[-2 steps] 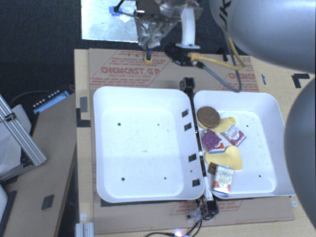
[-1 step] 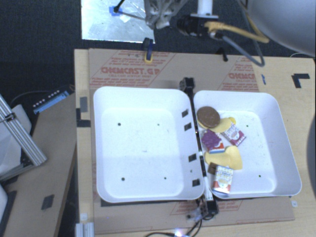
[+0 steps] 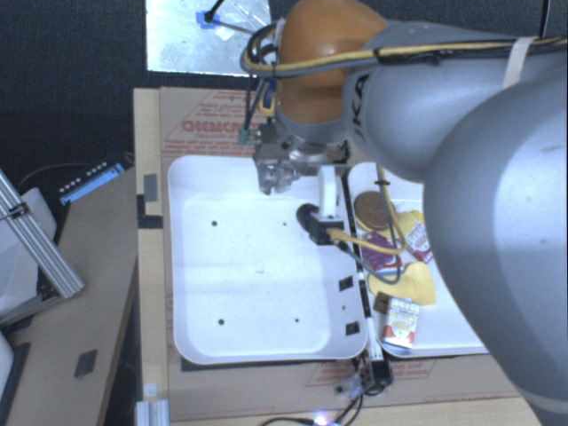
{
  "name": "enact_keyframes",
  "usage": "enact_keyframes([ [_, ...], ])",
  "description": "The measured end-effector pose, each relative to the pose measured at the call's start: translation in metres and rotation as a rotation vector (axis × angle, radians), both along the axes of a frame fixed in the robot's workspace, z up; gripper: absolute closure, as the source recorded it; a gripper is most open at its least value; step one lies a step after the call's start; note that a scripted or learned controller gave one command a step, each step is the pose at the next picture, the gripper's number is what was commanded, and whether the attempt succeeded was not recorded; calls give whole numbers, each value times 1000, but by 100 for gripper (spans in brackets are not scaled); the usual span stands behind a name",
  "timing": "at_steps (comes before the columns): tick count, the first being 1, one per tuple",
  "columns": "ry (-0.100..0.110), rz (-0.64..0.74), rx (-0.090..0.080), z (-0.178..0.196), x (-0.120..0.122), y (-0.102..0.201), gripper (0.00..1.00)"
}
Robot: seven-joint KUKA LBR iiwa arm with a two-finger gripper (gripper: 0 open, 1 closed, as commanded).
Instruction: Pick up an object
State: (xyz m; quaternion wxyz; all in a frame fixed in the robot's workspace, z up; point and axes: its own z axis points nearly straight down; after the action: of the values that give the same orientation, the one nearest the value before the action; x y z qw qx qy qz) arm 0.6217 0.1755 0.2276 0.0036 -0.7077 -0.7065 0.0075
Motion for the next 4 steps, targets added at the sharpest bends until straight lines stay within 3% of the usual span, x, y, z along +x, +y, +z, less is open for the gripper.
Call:
enact_keyframes([
  [1,-37,6,11,190,10,7,100],
  [2,-7,10,5,77,-24,56,100],
  [3,-36,7,12,262,9,59,100],
  [4,-3,3,1,109,4,59,100],
])
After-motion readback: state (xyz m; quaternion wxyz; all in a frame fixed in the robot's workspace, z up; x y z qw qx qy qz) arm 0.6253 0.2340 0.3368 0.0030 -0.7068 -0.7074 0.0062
